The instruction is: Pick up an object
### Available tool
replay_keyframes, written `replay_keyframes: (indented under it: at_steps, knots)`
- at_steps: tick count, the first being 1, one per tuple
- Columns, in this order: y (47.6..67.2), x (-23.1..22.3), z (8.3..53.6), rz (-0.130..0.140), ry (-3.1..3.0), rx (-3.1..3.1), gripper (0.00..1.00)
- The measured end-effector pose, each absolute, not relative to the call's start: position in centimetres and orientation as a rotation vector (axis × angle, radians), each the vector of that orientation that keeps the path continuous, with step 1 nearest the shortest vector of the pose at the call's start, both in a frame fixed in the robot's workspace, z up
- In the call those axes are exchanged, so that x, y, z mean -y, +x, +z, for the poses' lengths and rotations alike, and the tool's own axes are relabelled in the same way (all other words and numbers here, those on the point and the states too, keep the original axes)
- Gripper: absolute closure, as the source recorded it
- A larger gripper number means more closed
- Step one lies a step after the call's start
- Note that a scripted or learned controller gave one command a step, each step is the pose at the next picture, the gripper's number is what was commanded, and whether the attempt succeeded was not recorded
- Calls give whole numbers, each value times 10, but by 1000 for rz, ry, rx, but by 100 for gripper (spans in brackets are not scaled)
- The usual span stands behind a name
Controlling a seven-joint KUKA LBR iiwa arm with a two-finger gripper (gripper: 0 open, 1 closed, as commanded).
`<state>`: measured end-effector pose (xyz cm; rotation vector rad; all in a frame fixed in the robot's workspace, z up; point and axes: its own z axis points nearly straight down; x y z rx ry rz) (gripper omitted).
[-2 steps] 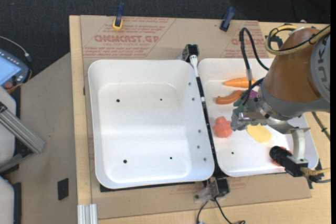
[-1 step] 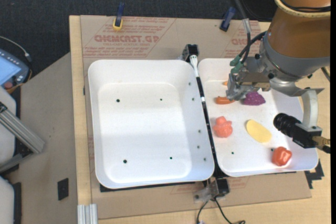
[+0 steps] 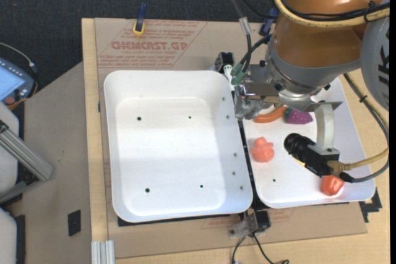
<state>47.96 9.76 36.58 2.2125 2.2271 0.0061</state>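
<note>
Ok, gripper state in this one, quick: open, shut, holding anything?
Gripper: cannot be told; it sits low over the right bin near the orange carrot-like piece, hidden under the wrist.

Arm over the right bin

Gripper [image 3: 247,102] low at right bin [image 3: 291,191]'s upper left, beside an orange curved piece [image 3: 270,115]; pink toy [image 3: 263,149] below.

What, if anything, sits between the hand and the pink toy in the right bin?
Nothing visible. The hand hangs over the right bin's near-left corner; the pink toy lies just below it in view, with bare floor between.
</note>
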Motion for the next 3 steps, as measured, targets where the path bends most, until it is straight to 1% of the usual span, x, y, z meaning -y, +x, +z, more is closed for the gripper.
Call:
replay_keyframes:
  at_steps: [1, 2, 3]
  knots:
    - [479, -58, 356, -4, 2228, -2217, 100]
    - [480, -115, 390, 6, 2216, -2223, 100]
    - [480, -103, 398, 4, 2221, -2218, 100]
